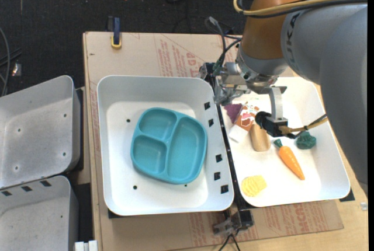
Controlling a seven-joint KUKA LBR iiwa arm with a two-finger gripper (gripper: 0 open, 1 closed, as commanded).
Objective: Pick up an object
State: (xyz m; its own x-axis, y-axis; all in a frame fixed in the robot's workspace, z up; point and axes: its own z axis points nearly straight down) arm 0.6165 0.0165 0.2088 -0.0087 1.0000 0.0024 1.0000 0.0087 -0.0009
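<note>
Nearest of all, a yellow ridged piece (253, 185) lies at the near left of the right bin (327, 182); beyond it a carrot (291, 162) lies with its long axis slanting from far-left to near-right, point toward the near side; just left of the carrot's blunt end stands or lies a tan cylinder (259, 138), and a dark green tuft (304, 140) sits to its right. Farther still, a purple piece (234, 111) lies against the bin's left wall, with a small printed card (250, 117) beside it. The left bin (114, 127) holds a teal divided plate (169, 146), well apart from the rest. The claw (227, 92) hangs over the far left corner of the right bin, close to the rims where the two bins meet; whether it is wide or narrow cannot be told, and nothing is seen in its grasp. Every loose thing lies nearward and rightward of it; the purple piece looks closest, almost beneath, so a short shift toward the near side seems the likeliest need; the wall beside it may hinder a grasp.
</note>
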